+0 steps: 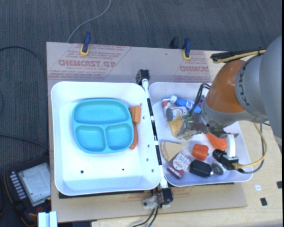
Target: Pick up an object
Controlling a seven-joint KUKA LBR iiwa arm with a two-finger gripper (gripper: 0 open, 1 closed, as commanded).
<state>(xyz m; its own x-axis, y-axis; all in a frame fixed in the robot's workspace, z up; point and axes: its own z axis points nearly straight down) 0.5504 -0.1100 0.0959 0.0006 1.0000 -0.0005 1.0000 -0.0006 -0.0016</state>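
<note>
In the crowded right-hand shallow white bin [246, 148], pincer [188, 126] low among yellow wedge [176, 126], small can [175, 112] and orange block [200, 151], spread or pressed impossible to tell; risk of nudging neighbours, closing on nothing.

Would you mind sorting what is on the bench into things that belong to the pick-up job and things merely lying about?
Part of the job:
- tool, down in the right bin
- orange block
- black object
- red-and-white packet
- small can

Lying about:
- blue divided tray in the left bin
- blue clamps
- handheld controller
</note>
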